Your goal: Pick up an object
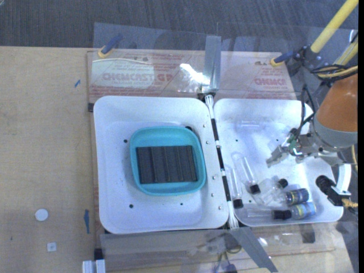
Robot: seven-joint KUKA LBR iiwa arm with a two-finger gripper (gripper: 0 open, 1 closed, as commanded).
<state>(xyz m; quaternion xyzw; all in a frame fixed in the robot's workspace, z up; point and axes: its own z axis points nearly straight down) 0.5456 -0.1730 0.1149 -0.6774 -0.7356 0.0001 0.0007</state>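
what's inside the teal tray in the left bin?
The teal tray in the left bin holds a dark ribbed insert that covers its floor; anything beneath the insert is hidden.

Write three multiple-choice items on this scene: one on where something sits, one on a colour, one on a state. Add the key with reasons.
1. The teal tray lies in:
A. the left bin
B. the right bin
C. on the bench outside the bins

2. The insert in the tray is:
A. white
B. dark grey
C. yellow

3. The gripper is:
A. over the left bin
B. over the right bin, above the small vials
C. outside both bins

Key: 1 A, the tray fills the left bin's middle. 2 B, its ribbed slats look dark grey. 3 B, it hangs over the right bin's floor, vials nearer the front.
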